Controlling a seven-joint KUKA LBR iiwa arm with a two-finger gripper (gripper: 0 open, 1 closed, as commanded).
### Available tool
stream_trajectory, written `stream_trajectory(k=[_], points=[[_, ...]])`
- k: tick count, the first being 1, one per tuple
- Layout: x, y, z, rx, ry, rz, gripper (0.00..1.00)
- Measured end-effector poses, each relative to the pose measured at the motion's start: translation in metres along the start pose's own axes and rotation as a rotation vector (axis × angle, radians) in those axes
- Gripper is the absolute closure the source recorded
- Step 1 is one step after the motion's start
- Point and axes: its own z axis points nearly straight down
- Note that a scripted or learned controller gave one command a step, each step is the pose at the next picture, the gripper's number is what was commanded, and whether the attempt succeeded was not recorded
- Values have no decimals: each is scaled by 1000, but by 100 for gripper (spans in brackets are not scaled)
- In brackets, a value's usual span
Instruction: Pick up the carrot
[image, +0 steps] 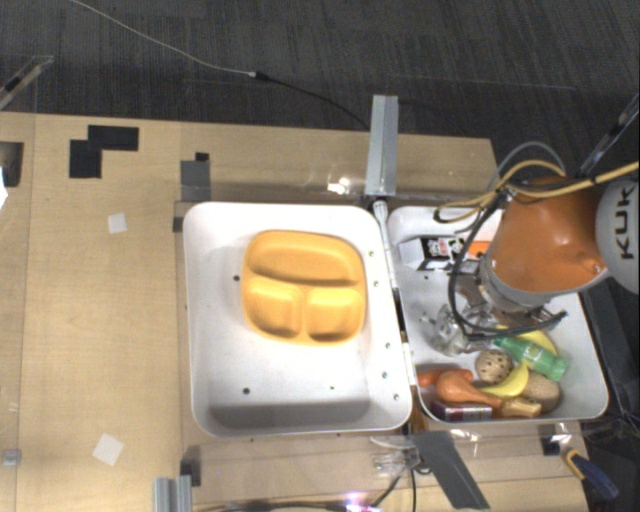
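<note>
Left bin (215, 330) holds your yellow divided tray (303, 285). In the right bin (598, 395), the carrot (462, 386) lies along the front wall, long axis left-right (tapered end rightward). Gripper (452, 330) hangs just behind it; grip state you cannot tell. Wooden bench (90, 340), dark floor behind.

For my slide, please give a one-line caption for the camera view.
KUKA arm's gripper hovers in the right bin above the carrot; yellow divided tray lies in the left bin.
</note>
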Motion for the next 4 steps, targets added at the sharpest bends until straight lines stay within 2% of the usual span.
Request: stream_trajectory(k=[1, 2, 3, 4], points=[[89, -49, 0, -7, 9, -8, 100], [86, -48, 0, -8, 6, -14, 0], [54, -105, -17, -6, 5, 56, 0], [11, -125, 1, 1, 1, 413, 0]])
